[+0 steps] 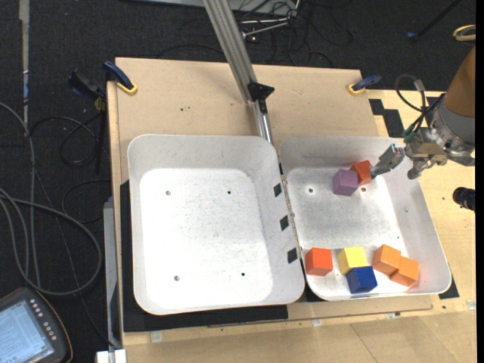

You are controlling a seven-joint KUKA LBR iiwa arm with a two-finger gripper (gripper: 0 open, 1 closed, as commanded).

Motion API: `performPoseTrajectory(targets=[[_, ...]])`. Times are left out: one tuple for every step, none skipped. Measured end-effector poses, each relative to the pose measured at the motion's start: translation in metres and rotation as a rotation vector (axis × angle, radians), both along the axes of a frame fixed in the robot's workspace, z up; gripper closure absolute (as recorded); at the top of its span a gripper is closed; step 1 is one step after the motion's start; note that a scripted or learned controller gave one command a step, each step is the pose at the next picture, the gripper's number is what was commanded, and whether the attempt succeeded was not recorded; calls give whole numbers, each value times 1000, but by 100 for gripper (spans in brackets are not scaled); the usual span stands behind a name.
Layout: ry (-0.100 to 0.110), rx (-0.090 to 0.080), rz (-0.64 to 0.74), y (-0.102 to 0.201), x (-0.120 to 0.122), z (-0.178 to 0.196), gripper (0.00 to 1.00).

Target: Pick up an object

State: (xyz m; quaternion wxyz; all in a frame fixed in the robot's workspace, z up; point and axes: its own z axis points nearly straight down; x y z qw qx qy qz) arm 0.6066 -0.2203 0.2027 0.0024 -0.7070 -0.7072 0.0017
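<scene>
Task objects are all located in the right bin (423,225). A purple block (345,181) is seen in the upper middle of that bin, with a small orange-red block (363,172) touching its upper right corner. Along the bin's lower edge a group is found: an orange-red cube (319,261) at the left, a yellow cube (352,259) just beside it, a blue cube (362,279) touching the yellow one from below, and two orange blocks (398,265) pressed together at the right, near the lower right corner.

The gripper (404,162) is positioned over the bin's upper right rim, just right of the small orange-red block. Its fingers are seen splayed apart, one prong (387,161) pointing down-left towards the orange-red block, the other (418,165) angled downwards. Nothing is held between them. Contact with the orange-red block cannot be confirmed from this angle.

The arm (461,104) enters from the right edge, orange band visible above the wrist.

The left bin (136,203) sits side by side with the right one, rims touching at the centre. Both rest on a tan board (189,89) clamped at its upper corners. A metal pole (227,32) runs diagonally from the top down to the junction of the bins. Cables are spread over the dark floor at left.
</scene>
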Motion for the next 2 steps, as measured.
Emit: performPoseTrajectory(targets=[[0, 0, 0, -1, 1, -64, 0], [-3, -1, 0, 0, 1, -110, 0]])
